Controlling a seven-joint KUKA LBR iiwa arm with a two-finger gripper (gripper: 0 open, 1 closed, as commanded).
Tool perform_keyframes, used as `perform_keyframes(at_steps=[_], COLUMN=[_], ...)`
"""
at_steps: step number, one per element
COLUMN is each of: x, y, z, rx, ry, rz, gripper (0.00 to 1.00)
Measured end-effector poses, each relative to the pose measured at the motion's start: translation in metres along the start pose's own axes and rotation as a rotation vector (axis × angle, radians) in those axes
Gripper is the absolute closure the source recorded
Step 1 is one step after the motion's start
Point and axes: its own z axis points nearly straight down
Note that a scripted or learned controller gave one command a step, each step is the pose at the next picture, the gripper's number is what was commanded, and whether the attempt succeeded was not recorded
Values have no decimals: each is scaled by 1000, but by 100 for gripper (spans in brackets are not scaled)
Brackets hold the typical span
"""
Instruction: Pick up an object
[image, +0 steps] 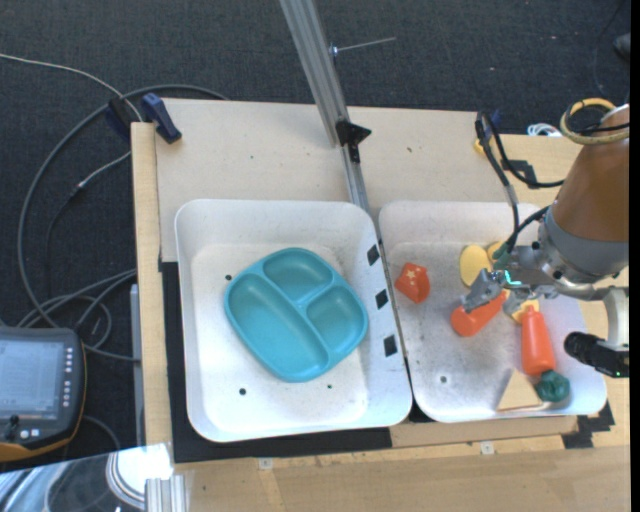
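Gripper (487, 291) is low inside the right-hand bin (440, 385), fingers down on the upper end of an orange-red toy piece (472, 317). Can't tell whether the fingers are apart or closed on it; the metal bits overlap the toy and hide the gap. Arm (598, 200) w/ its orange band runs off to the gripper's right.

Around the gripper, same bin: 1 yellow round piece (474, 262) just above it, touching or nearly so. 1 red strawberry-ish toy (412, 282) to its left, apart. 1 orange carrot toy (537, 340) below and right, its green top (551, 386) at the far lower end. 1 tan wedge (518, 392) below that, beside the green top. So 5 loose items in that bin, counting the one under the fingers.

Further left: 2nd white bin (200, 260), holding 1 teal divided plate (295, 313) w/ 3 compartments. 2 bins total, side by side on the wooden bench (250, 150).

Above-left of the gripper, a grey metal post (318, 70) slants over the bench. Far left, off the bench, 1 handheld screen unit (38, 385) on dark floor, w/ cables (60, 180) trailing nearby.
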Motion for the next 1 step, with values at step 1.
perform_keyframes(at_steps=[1], x=[0], y=[1], z=[-3], rx=[-6], ry=[-1], rz=[0], gripper=[0])
